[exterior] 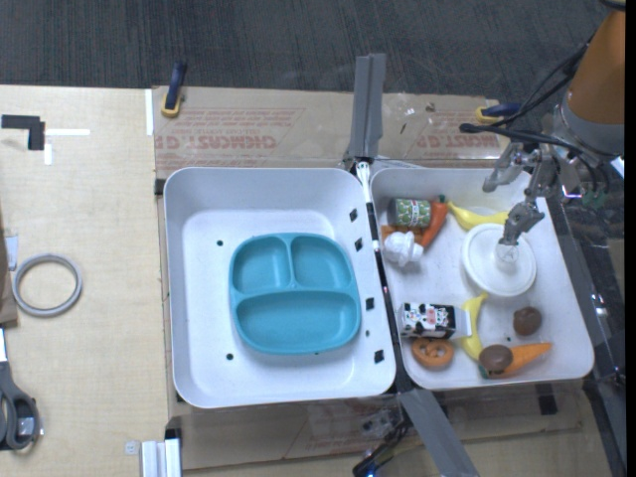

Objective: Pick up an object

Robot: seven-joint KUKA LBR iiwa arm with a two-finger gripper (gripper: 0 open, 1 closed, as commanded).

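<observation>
Right bin: end effector seemingly over plate.

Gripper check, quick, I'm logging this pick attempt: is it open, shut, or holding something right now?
Gripper: over the white plate in the right bin; open or shut cannot be told, and nothing shows between its fingers.

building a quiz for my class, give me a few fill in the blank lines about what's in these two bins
1. The divided plate in the left bin is ____ in colour.
2. That plate has ____ compartments.
3. The gripper is above the ____ bin.
4. The black-and-white cow-patterned carton lies just above a small ____ pumpkin.

Missing words: blue; three; right; orange
</observation>
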